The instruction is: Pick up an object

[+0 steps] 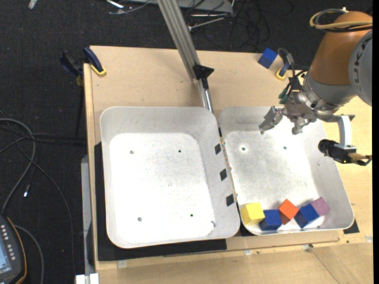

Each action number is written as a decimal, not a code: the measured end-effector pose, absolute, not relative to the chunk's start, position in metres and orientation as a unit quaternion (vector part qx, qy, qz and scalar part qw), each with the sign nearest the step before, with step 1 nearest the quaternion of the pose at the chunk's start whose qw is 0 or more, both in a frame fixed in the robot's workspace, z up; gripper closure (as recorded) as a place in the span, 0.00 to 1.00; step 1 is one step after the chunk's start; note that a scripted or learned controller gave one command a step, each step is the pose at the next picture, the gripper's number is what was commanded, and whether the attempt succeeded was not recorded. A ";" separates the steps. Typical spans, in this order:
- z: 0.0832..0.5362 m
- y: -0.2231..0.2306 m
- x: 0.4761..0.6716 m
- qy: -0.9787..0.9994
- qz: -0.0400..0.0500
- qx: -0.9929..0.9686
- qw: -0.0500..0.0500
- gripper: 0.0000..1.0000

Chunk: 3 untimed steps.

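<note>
Several small blocks lie along the near edge of the right bin [331, 176]: a yellow block [253, 212], a blue block [271, 219], an orange block [288, 209], a second blue block [307, 215] and a purple block [320, 206]. My gripper [283, 122] hangs over the far part of the right bin, well away from the blocks. Its fingers [267, 122] are spread apart with nothing between them.
The left bin [106, 158] sits beside the right one, with black clips along their shared edge. A slanted metal pole [180, 31] rises from the back of the bench. A blue block [268, 57] lies on the bench outside the bins, at the far right.
</note>
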<state>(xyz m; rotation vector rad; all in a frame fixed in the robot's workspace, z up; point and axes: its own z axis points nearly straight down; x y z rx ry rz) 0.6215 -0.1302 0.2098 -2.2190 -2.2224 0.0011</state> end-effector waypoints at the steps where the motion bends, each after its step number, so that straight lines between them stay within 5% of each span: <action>1: 0.168 -0.110 0.652 -0.709 0.000 -0.705 0.000 0.00; 2: 0.144 -0.100 0.659 -0.709 0.001 -0.706 0.001 0.00; 3: 0.122 -0.139 0.642 -0.706 0.002 -0.709 0.001 0.00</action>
